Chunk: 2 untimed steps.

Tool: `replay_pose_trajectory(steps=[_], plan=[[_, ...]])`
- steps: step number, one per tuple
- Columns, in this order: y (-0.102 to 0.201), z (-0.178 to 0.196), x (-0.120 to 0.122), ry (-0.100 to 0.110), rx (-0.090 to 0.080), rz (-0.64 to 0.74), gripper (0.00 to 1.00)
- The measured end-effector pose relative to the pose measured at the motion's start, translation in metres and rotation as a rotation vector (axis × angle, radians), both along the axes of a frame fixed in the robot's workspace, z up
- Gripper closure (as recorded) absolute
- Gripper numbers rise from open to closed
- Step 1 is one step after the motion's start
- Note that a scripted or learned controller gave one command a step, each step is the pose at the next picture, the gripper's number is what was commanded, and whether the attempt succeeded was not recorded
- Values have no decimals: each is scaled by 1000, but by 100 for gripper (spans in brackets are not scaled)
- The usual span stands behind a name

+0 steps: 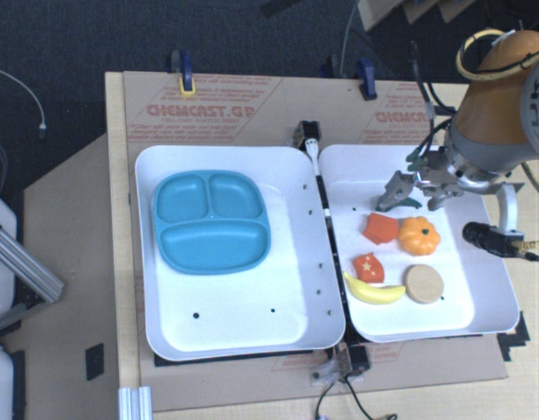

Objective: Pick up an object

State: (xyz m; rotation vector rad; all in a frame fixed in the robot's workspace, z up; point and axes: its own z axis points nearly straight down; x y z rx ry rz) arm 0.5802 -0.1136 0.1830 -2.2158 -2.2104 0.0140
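Banana [374, 292] lay nearest, right bin [488, 309]; tool [418, 196] hovered spread, grasping nothing, above red block [381, 228] and orange pumpkin [418, 236].

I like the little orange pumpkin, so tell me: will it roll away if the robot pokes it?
Probably a bit. The pumpkin looks round and smooth, so a poke could make it wobble or roll. It sits right beside the red block, which might stop it that way. Its shiny, curved sides may also slip between the gripper fingers.
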Motion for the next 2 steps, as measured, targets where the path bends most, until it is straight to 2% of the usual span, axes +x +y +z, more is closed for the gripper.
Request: replay_pose_trajectory(steps=[1, 2], plan=[[0, 8, 3, -15, -2, 3, 0], [2, -52, 10, -10, -1, 3, 0]])
